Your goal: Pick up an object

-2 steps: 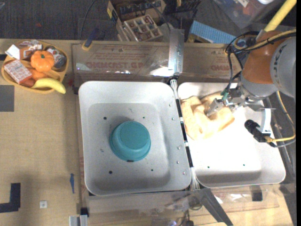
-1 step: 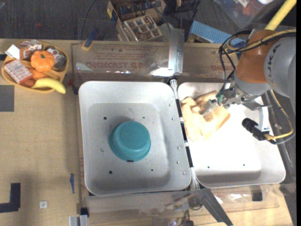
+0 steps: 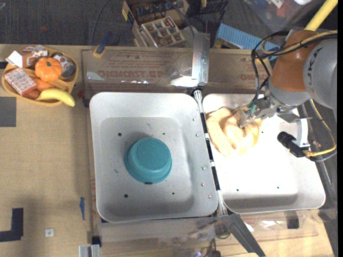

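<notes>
Cloth (image 3: 231, 133), pale yellow and crumpled, lies in the right bin (image 3: 273, 197) against its upper left wall, while a teal bowl (image 3: 149, 160) sits upside down in the middle of the left bin (image 3: 107, 197). Farther back, the hand (image 3: 250, 114) presses into the cloth's upper edge; whether its fingers pinch the fabric, I cannot tell. Beyond, at the table's far left corner, a basket (image 3: 13, 84) holds toy fruit.

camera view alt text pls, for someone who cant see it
The arm's end effector is down on a crumpled pale yellow cloth in the right white bin. An upturned teal bowl sits in the left white bin.
</notes>
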Robot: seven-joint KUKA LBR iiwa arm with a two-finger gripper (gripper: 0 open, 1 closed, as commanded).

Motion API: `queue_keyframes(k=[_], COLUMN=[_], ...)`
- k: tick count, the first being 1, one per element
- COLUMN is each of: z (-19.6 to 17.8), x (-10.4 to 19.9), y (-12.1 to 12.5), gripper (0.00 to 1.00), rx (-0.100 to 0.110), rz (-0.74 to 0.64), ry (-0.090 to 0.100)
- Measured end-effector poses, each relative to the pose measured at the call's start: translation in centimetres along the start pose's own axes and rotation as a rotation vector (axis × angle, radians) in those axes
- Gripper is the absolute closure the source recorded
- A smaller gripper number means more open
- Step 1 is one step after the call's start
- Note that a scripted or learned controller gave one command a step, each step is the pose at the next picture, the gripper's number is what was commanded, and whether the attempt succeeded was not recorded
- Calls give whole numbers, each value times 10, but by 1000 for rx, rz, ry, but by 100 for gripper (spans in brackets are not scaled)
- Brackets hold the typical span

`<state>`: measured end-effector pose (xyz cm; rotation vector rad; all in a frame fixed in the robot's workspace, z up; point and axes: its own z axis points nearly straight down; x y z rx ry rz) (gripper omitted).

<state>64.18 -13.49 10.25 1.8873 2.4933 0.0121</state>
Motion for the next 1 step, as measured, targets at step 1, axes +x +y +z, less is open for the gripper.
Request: queue_keyframes(k=[1], z=[-84], x=[49], y=[38], gripper=[100], rx=[11], rz=[-95], ry=[5])
